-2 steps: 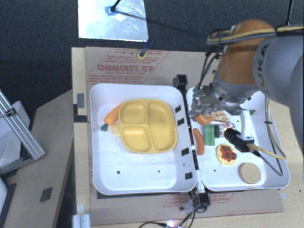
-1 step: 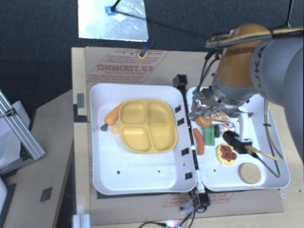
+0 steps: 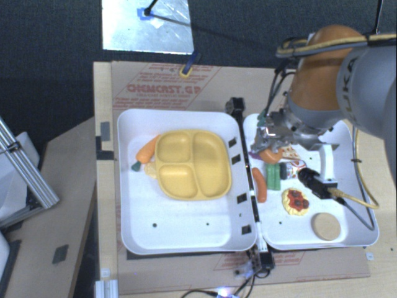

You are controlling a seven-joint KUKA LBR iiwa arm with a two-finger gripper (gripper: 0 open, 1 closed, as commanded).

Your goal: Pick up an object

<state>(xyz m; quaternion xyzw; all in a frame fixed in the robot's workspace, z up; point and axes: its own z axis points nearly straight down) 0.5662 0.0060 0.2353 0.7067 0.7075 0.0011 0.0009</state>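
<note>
My gripper hangs low over the far left part of the right bin. Just under and in front of it lies a small orange piece; whether it touches the gripper cannot be made out. Close by lie a green block and a red-orange sausage along the bin's left wall. A yellow round toy with a red topping and a tan round disc sit nearer the front.
The left bin holds a yellow divided plate with a carrot at its left side. The grey arm with its orange band covers the right bin's far right corner. A black divider separates the bins.
</note>
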